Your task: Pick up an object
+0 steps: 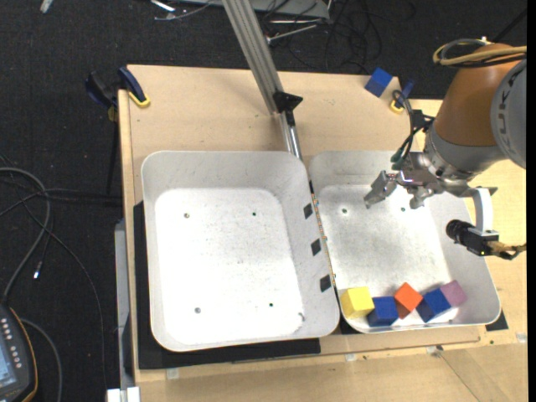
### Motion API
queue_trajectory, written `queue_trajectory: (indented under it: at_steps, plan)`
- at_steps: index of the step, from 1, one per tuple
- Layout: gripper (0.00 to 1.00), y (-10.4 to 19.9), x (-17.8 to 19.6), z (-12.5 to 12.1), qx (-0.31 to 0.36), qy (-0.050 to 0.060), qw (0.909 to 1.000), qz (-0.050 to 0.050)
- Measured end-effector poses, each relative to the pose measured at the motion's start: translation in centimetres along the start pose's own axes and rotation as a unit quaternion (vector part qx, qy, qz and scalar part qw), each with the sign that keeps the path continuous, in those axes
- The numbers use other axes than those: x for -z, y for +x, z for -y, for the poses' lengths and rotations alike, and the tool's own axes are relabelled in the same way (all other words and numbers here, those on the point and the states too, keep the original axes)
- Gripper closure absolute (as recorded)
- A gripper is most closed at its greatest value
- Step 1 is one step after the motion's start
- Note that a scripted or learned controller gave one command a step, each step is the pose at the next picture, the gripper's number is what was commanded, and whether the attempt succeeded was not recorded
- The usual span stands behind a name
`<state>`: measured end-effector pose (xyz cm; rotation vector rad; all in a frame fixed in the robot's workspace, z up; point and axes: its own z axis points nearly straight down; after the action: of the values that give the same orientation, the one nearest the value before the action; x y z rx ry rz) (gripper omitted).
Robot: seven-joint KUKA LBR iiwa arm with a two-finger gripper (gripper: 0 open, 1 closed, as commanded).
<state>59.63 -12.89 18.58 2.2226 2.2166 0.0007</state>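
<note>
No legible text or markings.

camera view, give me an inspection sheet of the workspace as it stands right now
surface: tan wooden bench bearing two shallow white bins, left bin and right bin, side by side.
job's things: yellow cube, two dark blue cubes, orange cube and pale purple cube clustered along the right bin's near edge.
clutter: small blue block on the bench's far right corner; blue and yellow clamp at the far left corner.
grippers: gripper above the right bin's far half, apart from the cubes; nothing seen between its fingers.
cables: black cables on the floor at left.
surroundings: dark carpet; slanted metal pole.
</note>
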Motion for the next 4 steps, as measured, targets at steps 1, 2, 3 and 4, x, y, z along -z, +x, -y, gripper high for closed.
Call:
queue_trajectory:
  at_steps: [1,2,3,4]
  plan:
    - [0.0,7.5,1.0,-1.5,0.006,-0.001,1.0,-0.002]
    - [0.0,4.9,1.0,-1.3,0.0,0.0,1.0,0.0]
    - [0.0,2.8,1.0,0.1,0.0,0.002,1.0,0.0]
    - [0.0,2.2,-3.9,-2.3,0.002,0.003,1.0,0.0]
